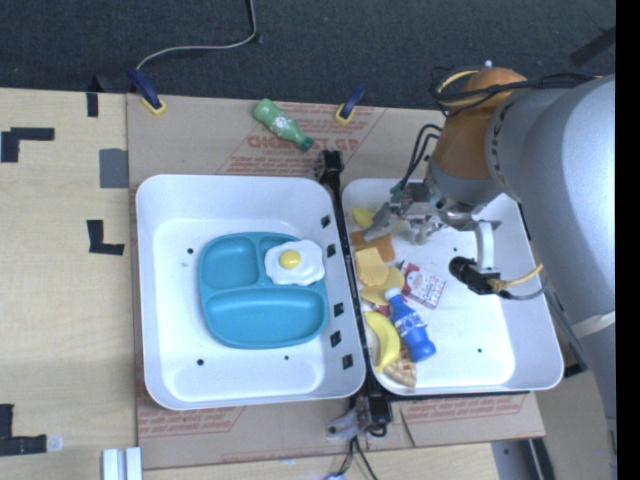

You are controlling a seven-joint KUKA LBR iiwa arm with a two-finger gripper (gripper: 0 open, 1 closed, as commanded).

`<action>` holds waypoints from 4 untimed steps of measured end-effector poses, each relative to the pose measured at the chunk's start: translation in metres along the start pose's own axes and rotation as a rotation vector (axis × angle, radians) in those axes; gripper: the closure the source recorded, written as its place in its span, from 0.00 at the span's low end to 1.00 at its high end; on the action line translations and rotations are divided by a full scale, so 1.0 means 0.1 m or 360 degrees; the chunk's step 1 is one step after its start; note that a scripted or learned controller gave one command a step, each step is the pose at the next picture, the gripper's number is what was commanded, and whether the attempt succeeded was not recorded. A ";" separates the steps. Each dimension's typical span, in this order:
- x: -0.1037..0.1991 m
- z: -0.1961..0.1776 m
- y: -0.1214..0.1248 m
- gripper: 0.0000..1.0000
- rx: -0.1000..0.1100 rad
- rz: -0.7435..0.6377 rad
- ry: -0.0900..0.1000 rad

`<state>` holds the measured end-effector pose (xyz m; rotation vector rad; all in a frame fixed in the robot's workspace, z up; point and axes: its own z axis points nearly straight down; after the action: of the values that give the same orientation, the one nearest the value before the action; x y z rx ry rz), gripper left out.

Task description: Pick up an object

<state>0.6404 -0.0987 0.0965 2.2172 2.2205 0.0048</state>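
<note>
Tool [385, 226] hovers low over food pieces [378, 268] in right bin [500, 358].

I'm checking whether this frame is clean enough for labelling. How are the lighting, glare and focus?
Camera view: lighting is even and soft, with faint shadows inside the left bin; no strong glare on the blue tray; the large grey arm nearest the lens looks soft and blurred; the clutter in the right bin is small and hard to resolve near the gripper.
</note>
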 end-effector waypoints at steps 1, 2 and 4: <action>0.02 0.10 -0.02 0.00 0.0005 0.0002 -0.0002; 0.03 0.00 -0.01 1.00 0.0002 0.0003 0.0000; -0.02 0.11 0.12 0.00 0.0006 -0.0001 0.0002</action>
<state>0.6524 -0.1010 0.0857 2.2187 2.2238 0.0020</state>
